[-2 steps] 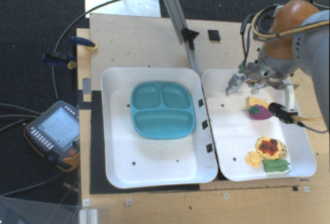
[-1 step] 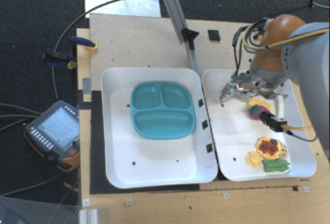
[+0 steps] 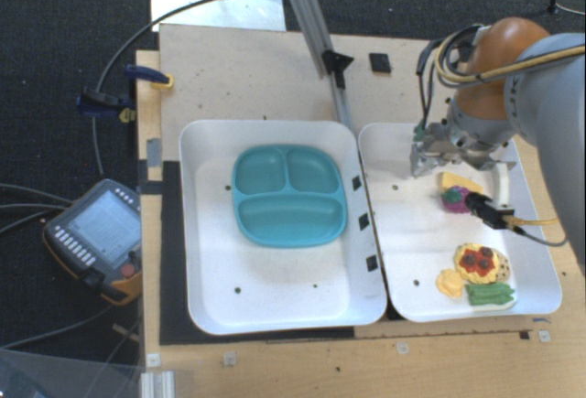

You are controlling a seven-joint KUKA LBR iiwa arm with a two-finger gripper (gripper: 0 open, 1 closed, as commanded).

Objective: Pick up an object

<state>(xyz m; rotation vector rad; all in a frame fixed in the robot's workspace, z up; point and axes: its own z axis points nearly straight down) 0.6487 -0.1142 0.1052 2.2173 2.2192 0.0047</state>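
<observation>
You had the hand (image 3: 427, 164) low over the far end of the right bin (image 3: 410, 245), near that bin's inner wall and just beside a yellow wedge (image 3: 457, 182). A purple piece (image 3: 454, 199) lay touching the wedge on its near side. From this slanted view you could not tell how far the hand was open, and nothing showed as gripped in it.

The placing looked deliberate: the arm reached in from the right and bent over the bin, so the hand sat above bare white floor, to the left of the wedge and not squarely on it. I judged that an approach pose, or a slightly off-target descent.

The other candidates lay well apart from the hand at the near end of the same bin: a round red-topped toy (image 3: 480, 263), a small yellow piece (image 3: 449, 283) against it, and a green piece (image 3: 491, 295) just below. They were bunched, which would have made a clean single grasp harder there.

The left bin (image 3: 209, 250) held a teal divided plate (image 3: 288, 197), flat and wide, a poor fit for a pinch. The worktop (image 3: 238, 76) beyond carried no loose target.
</observation>
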